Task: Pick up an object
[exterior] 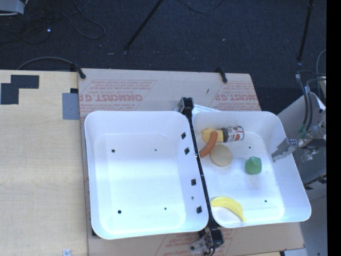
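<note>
The right bin (287, 207) holds several objects. A small bottle (230, 134) with a yellow end lies on its side at the back, with an orange sausage-shaped piece (209, 144) leaning across it. A tan round disc (220, 156) sits just in front of them. Toward the right of the bin is a green object (253, 165), and a yellow banana (229, 205) lies near the front rim. My gripper (284, 149) hangs at the bin's right rim, right of the green object and apart from it. Nothing shows in it.
The left bin (136, 175) stands beside the right one, split from it by a black divider strip (193, 169). Both rest on cardboard (128, 92) over a wooden bench (37, 169). Cables and arm parts (311, 127) crowd the right side.
</note>
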`<state>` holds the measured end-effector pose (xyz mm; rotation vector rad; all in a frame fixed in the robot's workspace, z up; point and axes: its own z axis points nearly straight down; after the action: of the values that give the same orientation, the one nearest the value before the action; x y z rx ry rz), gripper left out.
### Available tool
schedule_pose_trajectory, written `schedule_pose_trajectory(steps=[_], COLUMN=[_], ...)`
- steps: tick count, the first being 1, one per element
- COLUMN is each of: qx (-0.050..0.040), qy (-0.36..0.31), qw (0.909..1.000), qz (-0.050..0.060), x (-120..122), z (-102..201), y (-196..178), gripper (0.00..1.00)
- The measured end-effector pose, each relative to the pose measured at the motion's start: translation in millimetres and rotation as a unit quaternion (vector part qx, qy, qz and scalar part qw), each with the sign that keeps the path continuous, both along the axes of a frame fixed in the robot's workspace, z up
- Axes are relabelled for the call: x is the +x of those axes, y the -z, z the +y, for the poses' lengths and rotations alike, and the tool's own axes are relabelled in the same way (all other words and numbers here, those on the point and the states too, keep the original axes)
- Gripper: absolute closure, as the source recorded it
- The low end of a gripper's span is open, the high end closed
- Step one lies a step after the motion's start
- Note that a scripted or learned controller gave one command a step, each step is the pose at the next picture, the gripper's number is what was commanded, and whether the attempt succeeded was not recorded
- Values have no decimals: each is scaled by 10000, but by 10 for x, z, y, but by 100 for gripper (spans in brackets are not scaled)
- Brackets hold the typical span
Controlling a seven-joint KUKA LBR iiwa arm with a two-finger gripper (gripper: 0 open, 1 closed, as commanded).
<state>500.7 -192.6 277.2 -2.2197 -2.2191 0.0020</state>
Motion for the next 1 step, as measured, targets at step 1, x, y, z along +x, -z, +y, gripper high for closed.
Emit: schedule_pose_trajectory(steps=[1], qx=[-4], qy=[-13], qw=[10000], qz=[-18], x=[450], z=[253], y=[1962], gripper=[0])
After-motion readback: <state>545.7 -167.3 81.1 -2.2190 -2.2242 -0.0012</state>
